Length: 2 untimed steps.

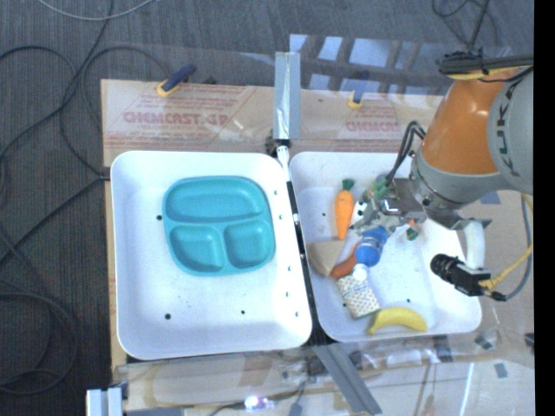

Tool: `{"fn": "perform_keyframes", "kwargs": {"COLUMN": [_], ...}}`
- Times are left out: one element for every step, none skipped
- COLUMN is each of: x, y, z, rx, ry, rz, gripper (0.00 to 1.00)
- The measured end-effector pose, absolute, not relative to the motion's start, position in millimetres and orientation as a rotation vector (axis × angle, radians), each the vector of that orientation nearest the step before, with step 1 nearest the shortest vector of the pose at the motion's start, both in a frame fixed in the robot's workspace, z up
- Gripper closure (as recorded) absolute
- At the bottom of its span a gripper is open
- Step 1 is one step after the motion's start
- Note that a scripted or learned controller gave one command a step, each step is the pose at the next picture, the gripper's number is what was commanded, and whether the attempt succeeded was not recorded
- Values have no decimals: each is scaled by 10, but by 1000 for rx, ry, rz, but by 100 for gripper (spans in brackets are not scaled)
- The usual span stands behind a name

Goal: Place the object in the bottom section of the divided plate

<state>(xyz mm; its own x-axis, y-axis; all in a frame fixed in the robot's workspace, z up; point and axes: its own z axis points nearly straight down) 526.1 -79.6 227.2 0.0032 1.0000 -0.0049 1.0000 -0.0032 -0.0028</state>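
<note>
- The tool (pixel 388 204) sits low over the upper middle of the right bin (pixel 451 319), at the end of the grey arm (pixel 477 137) with its orange band that comes in from the right.
- How the tool stands, apart or together, cannot be told; its tip is a tangle of dark and metallic parts, and nothing can be seen clamped in it.
- Just below and to the left of the tool lies a small blue bottle (pixel 371 246) with a white cap, close enough that touch or gap cannot be judged.
- A toy carrot (pixel 344 212) with a green top lies upright just left of the tool, near the bin's left wall.
- Lower in the same bin: a tan wedge-shaped piece (pixel 325 256) by the left wall, a patterned packet (pixel 357 295) with a white cap, and a yellow banana (pixel 399 320) near the bottom edge.
- The teal divided plate (pixel 218 224) lies in the left bin (pixel 147 319), well apart from the tool, with one wide section at the top and two smaller sections below.
- Both bins rest side by side on the table (pixel 191 120).
</note>
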Motion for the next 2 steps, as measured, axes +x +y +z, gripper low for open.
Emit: {"fn": "perform_keyframes", "kwargs": {"x": [5617,6118], "y": [-417,379], "z": [2471,2475], "rx": [2269,2216], "ry": [2175,2228], "rz": [-6,-8], "gripper": [100,100]}}
